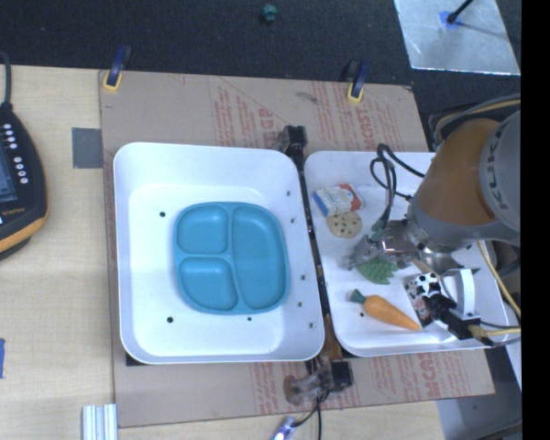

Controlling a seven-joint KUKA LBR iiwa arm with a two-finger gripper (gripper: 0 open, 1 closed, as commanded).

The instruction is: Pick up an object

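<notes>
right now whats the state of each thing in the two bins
blue tray: flat, upright, in the left bin
carrot: lying on its side in the right bin
cookie: lying flat
green leaf: lying flat by the gripper
red-white packet: lying flat near the cookie

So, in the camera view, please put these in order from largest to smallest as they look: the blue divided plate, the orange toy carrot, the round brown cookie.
1. Blue divided plastic plate, clearly the largest.
2. Orange toy carrot.
3. Round brown cookie, smallest, though not much smaller than the carrot.
</notes>
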